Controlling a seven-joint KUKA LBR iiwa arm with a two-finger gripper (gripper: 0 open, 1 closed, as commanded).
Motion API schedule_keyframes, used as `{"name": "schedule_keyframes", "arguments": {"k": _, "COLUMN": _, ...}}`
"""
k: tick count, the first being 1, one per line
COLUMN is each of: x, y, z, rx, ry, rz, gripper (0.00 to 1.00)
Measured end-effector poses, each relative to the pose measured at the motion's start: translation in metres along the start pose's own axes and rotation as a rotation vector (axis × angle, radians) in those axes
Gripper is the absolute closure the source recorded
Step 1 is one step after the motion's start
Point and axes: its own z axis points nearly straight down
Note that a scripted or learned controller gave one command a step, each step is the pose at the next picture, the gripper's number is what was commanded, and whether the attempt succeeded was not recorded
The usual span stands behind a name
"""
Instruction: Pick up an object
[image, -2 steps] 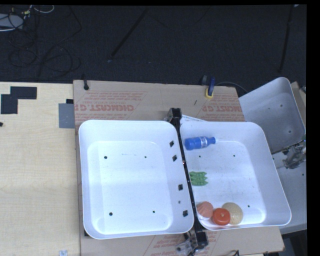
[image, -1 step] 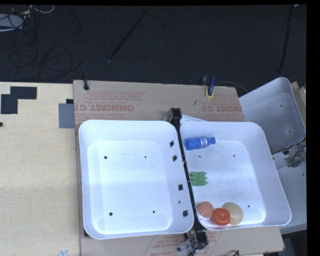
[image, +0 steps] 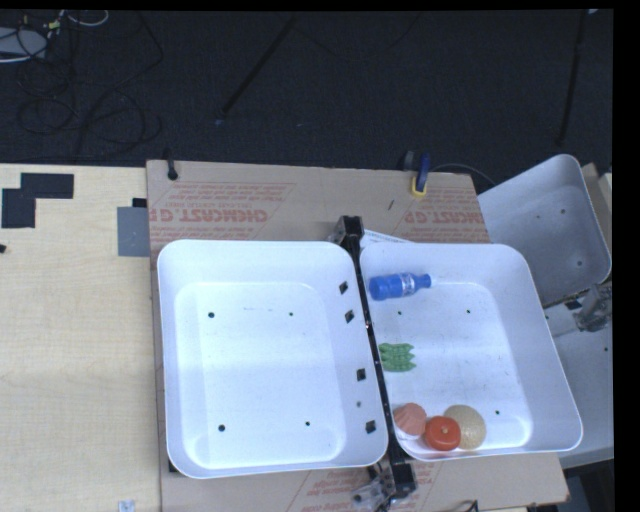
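A pale wooden desk (image: 70, 340) is carrying a brown cardboard sheet (image: 250, 205) with reversed red print, and on that sheet two shallow white plastic bins are sitting side by side, their inner rims touching along a black strip with clips. The left white bin (image: 165, 300) is lying nearer the desk's left edge; the right white bin (image: 545, 350) is sitting toward the desk's right edge, beside a tilted grey metal plate (image: 545, 230). In the right bin, a small blue plastic bottle with a white cap (image: 398, 286) is lying on its side near the far left corner. A green, bumpy, pod-like object (image: 397, 357) is resting against the bin's left wall about midway along it. At the near edge three round pieces are clustering together: a cream-coloured ball (image: 470, 424), a red round object (image: 442, 434) touching it, and a pinkish round object (image: 408, 417) just left. The pincer's state cannot be told.
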Motion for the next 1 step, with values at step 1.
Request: {"name": "schedule_keyframes", "arguments": {"k": 1, "x": -0.0002, "y": -0.0001, "z": -0.009, "rx": 0.002, "ry": 0.001, "rz": -0.005, "gripper": 1.0}}
